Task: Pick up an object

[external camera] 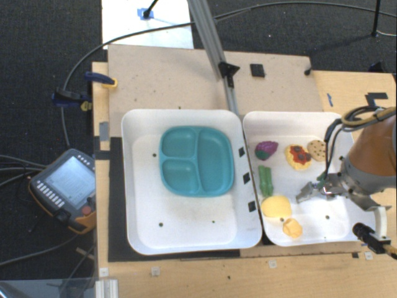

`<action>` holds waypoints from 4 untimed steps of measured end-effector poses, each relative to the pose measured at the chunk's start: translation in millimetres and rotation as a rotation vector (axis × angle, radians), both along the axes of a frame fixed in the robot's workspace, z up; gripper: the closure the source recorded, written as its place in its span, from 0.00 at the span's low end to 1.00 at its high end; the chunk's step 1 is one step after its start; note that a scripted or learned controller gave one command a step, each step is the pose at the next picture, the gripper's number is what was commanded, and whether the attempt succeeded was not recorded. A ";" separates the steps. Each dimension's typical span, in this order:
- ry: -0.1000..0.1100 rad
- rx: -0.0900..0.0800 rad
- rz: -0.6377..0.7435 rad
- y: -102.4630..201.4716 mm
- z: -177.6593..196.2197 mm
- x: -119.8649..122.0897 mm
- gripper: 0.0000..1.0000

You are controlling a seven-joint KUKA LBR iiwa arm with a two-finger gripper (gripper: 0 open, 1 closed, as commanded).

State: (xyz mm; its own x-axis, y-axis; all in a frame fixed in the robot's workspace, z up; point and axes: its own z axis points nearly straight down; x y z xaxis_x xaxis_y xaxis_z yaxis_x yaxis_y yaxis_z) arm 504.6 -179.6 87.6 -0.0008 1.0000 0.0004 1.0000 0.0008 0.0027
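Two white bins (186, 244) on the surface, teal tray (197, 161) in the left, hand (308, 192) spread, empty, above right bin's toy foods, near yellow lemon (276, 206).

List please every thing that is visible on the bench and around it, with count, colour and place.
bins: 2, white, side by side on the bench
divided plate: 1, teal, left bin
purple toy: 1, purple, right bin, upper left
green toy: 1, green, right bin, left side
pizza toy: 1, yellow and red, right bin, top
cookie toy: 1, tan, beside the pizza toy
yellow toys: 2, yellow, right bin, lower left
pendant: 1, grey and orange, left of the bench
arm: 1, grey and orange, from the right
gripper: 1, metal, over the right bin
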 end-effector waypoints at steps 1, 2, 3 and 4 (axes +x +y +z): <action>-0.010 0.001 0.002 1.6 12.9 3.4 1.00; -0.004 -0.003 0.004 -1.3 68.8 14.9 1.00; -0.006 -0.003 0.005 0.4 132.7 20.8 1.00; -0.005 -0.003 0.005 0.1 187.0 22.7 1.00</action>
